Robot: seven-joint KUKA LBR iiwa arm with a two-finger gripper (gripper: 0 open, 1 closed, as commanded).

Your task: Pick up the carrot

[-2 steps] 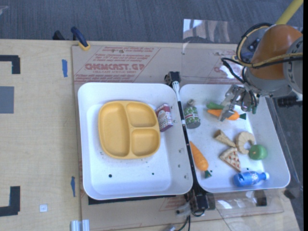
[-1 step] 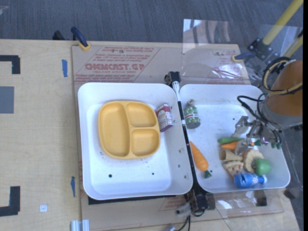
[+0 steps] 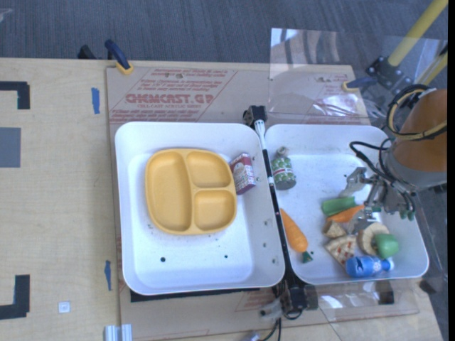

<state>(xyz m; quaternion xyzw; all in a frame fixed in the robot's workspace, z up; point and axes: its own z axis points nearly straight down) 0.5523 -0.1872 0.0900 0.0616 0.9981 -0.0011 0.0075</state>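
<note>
The carrot (image 3: pixel 293 232) lies well to the left of your claw (image 3: pixel 370 203), against the right bin's (image 3: pixel 313 274) left wall, untouched. You'll see the claw low over the food pile, its 2 fingers spread apart, a green pepper (image 3: pixel 336 206) just beside them, gripping nothing.
</note>
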